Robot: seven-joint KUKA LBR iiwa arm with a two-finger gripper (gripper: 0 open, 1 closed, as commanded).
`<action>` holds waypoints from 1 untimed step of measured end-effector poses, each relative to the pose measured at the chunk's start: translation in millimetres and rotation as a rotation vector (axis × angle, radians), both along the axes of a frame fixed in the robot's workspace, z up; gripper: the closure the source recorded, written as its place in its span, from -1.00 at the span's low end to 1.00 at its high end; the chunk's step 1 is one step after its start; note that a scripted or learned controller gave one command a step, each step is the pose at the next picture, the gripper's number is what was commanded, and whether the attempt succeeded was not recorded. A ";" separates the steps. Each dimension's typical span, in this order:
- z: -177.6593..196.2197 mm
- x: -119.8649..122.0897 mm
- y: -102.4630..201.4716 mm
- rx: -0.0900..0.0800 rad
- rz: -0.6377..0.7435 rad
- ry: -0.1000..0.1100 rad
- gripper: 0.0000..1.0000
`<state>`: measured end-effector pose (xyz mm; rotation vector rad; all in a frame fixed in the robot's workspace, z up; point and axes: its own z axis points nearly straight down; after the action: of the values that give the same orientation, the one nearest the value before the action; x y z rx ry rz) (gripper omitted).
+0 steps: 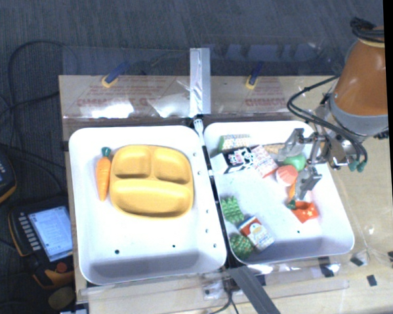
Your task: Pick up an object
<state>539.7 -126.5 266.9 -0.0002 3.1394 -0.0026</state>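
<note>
Camera view, from above: the tool (300, 159) hangs low over the right bin (332, 241), near its far right corner. Whether it is open or closed I cannot tell. A red-and-green toy (287, 172) lies just left of the tool; a small red item (305, 212) lies just nearer the camera. Either looks a likely pick.
</note>
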 end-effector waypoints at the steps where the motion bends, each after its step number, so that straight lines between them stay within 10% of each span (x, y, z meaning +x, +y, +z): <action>1: -119.0 -10.5 -55.5 0.000 0.007 0.002 -1.00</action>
<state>529.2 -182.0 147.9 -0.0117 3.1417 -0.0031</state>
